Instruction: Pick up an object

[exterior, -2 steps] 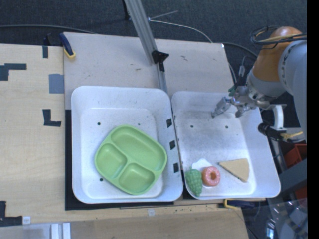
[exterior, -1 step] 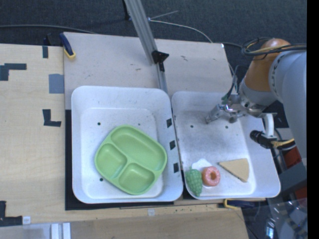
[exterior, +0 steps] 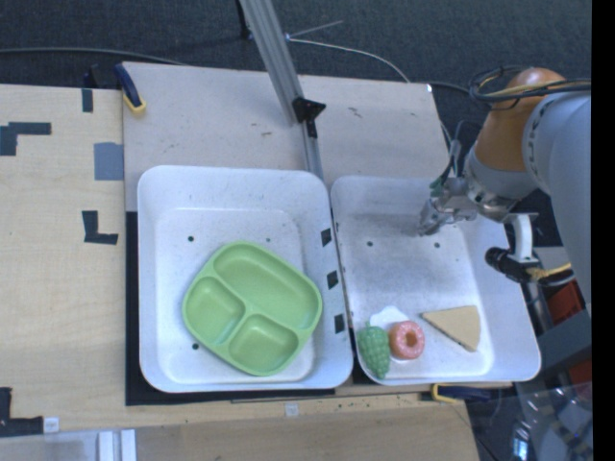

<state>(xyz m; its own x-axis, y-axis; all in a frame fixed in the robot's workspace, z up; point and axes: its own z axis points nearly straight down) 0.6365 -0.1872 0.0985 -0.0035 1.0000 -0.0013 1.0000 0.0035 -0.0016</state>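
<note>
In the right bin (exterior: pixel 404 257), near its front edge, lie a green knobbly toy (exterior: pixel 375 351), a pink ring-shaped donut (exterior: pixel 407 339), a small white piece (exterior: pixel 388 317) behind them and a tan wedge like a slice of bread (exterior: pixel 455 327). My gripper (exterior: pixel 430 223) hangs over the back right part of this bin, pointing down, well behind those objects. I see nothing between its fingers.
The left bin (exterior: pixel 163 209) holds a green divided plate (exterior: pixel 252 307). A metal rail (exterior: pixel 277 56) slants across the bench behind the bins. A blue and yellow clamp (exterior: pixel 130 89) sits at the bench's back left. Cables run behind the arm.
</note>
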